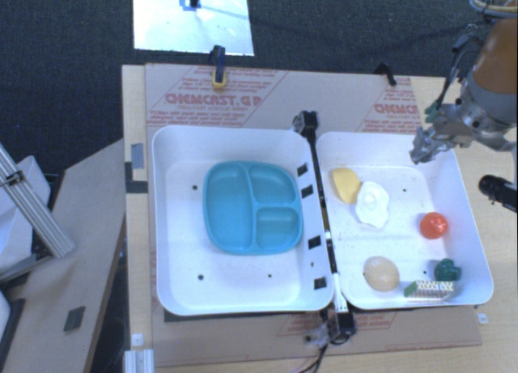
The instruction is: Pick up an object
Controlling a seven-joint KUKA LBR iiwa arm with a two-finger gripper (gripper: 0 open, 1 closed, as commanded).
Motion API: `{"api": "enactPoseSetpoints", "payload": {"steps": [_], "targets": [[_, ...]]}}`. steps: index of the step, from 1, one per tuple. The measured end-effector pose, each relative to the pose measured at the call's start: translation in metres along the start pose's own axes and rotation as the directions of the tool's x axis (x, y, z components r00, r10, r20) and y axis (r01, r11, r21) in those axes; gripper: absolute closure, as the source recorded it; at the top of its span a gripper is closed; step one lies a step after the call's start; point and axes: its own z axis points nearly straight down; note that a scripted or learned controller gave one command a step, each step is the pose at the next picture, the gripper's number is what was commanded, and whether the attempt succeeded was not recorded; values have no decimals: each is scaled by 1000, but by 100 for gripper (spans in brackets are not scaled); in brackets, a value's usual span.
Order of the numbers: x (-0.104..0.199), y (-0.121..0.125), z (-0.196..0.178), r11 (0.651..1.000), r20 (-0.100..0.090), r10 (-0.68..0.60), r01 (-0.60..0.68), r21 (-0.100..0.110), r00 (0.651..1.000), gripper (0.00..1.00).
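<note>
The camera view looks down on a table (137, 201) carrying two white bins: the left bin (174, 226) holds a blue divided plate (251, 207), and the right bin (469, 226) holds a yellow piece (346, 184), a white fried-egg shape (372, 205) just beside it, a red ball (434, 225), a beige egg-like object (380, 273), a green toy (446, 269) and a small patterned block (429, 288). The gripper (425, 146) hangs over the right bin's far rim, apart from every object, with nothing between its fingers; whether they are spread or closed I cannot tell.
</note>
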Motion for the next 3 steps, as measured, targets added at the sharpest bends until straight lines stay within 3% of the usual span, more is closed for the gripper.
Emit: {"api": "enactPoseSetpoints", "payload": {"steps": [2, 3], "targets": [[108, 8, 38, 1000, -1, -2, 2, 1, 1000, 100], [152, 8, 37, 1000, -1, -1, 1, -1, 1000, 100]]}}
